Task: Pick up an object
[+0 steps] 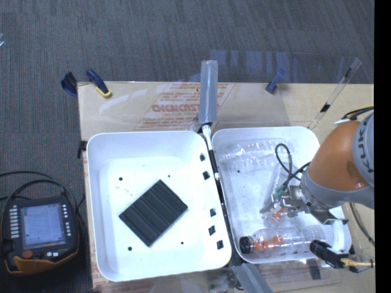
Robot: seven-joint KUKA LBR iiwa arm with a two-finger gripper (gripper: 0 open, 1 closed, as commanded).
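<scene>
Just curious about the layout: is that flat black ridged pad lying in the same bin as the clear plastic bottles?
No, the black ridged pad lies in the left bin, while the clear bottles lie in the right bin.

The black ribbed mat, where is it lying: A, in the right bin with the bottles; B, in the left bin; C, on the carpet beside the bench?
B: the black ribbed mat lies flat on the floor of the left bin, apart from the clear bottles in the right bin.

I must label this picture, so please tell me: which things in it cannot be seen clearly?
- Gripper: fingers too small, lost against clear plastic; open or shut unclear.
- Upper clear bottle: transparent on white right bin, outline faint.
- Lower bottle: its far end is covered by the arm.
</scene>
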